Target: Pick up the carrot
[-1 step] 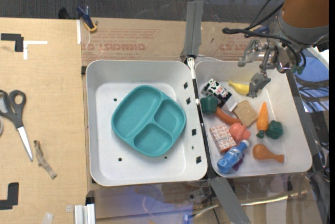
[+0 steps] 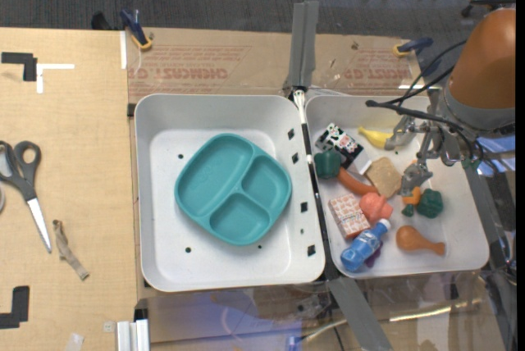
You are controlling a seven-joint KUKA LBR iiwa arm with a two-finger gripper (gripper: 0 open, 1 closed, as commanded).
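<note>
The carrot [image 2: 354, 180], an orange body with a dark green top, lies in the right bin [image 2: 467, 259] near its left wall, between a black-and-white block and a tan bread slice [image 2: 383, 175]. My gripper [image 2: 414, 177] hangs over the right part of the same bin, to the right of the bread slice and about a hand's width from the carrot. A small orange piece [image 2: 410, 195] lies just under the gripper, beside a green broccoli toy [image 2: 429, 203]. The arm's orange band [image 2: 490, 62] is at the upper right.
The right bin also holds a yellow banana [image 2: 376, 136], a black-and-white block [image 2: 339, 141], a pink toy [image 2: 376, 206], a red-and-white box [image 2: 349, 215], a blue bottle [image 2: 361, 247] and an orange drumstick [image 2: 418, 239]. A teal divided plate [image 2: 234, 188] is in the left bin. Scissors [image 2: 25, 181] lie far left.
</note>
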